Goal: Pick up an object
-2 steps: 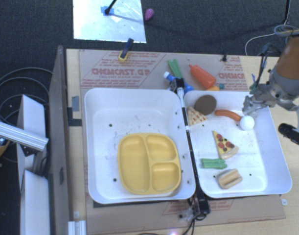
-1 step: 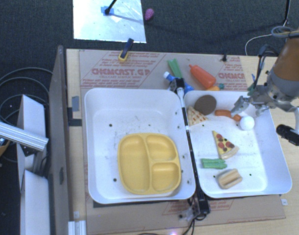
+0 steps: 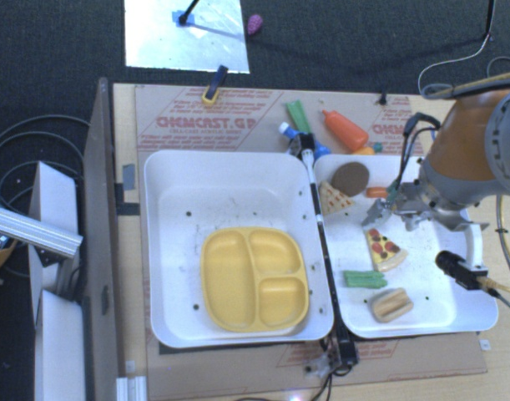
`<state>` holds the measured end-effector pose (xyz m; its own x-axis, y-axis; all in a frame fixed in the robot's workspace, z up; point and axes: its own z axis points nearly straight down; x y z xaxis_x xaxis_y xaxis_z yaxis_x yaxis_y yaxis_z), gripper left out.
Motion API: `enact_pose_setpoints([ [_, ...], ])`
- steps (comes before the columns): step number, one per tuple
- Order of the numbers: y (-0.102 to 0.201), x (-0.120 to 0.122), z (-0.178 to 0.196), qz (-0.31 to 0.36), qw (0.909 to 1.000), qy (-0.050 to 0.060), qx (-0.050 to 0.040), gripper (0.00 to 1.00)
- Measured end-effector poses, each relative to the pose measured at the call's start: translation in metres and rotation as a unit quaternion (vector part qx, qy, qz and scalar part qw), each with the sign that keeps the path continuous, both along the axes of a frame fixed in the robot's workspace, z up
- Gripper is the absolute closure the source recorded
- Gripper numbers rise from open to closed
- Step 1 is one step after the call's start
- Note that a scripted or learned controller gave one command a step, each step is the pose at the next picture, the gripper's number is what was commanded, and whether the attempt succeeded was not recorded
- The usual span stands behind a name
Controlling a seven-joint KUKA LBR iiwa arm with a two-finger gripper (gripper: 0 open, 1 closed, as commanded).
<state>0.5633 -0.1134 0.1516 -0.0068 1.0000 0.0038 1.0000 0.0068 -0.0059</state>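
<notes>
The right bin [image 3: 472,307] holds several toy foods: a brown round cookie [image 3: 350,176], a pale wedge [image 3: 332,197] by the divider, a pizza slice [image 3: 384,249], a green piece [image 3: 365,279] and a tan bun [image 3: 391,304]. My gripper [image 3: 378,214] hangs low over this bin, just above the pizza slice and right of the pale wedge. A small orange piece [image 3: 376,192] lies just behind it. The arm's orange band [image 3: 463,140] rises to the right. Nothing can be seen held.
In the left bin [image 3: 179,190] lies a yellow divided plate [image 3: 255,278]. Behind the bins on the cardboard are an orange carrot [image 3: 345,130], a green piece [image 3: 297,114] and a blue item [image 3: 290,130]. A black cylinder on a cable [image 3: 455,270] sits over the right bin's right side.
</notes>
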Motion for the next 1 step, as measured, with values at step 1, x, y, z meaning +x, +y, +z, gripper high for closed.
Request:
enact_pose_setpoints([
  [1,-0.0252,-0.0154,-0.0703,-0.004,1.0,-0.002,-0.0017,0.0],
])
